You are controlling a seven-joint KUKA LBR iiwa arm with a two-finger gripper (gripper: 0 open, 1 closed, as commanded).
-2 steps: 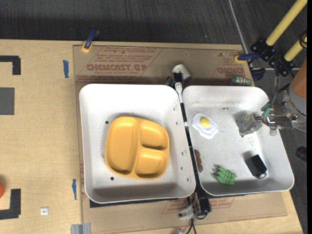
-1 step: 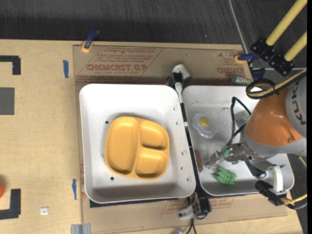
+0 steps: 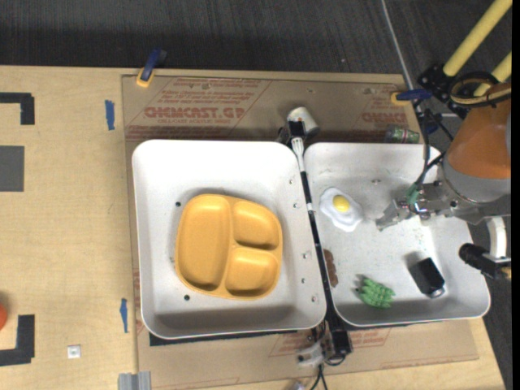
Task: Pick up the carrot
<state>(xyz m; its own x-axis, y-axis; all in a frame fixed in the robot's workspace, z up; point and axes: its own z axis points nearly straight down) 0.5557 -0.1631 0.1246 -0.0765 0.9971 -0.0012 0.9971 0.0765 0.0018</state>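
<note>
Since the carrot's place cannot be told and the gripper (image 3: 396,212), low over the right bin (image 3: 382,254) just right of the toy egg (image 3: 340,208), gives no reading of opening or load, first locate the carrot, then descend squarely across its middle.

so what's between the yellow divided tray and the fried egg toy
Camera view: between yellow divided tray and white-and-yellow fried egg toy lie the white bins' meeting rims and bare floor.

Possibly the carrot (image 3: 2,317): an orange-red shape, cropped, at the bench's (image 3: 65,218) left edge.
</note>
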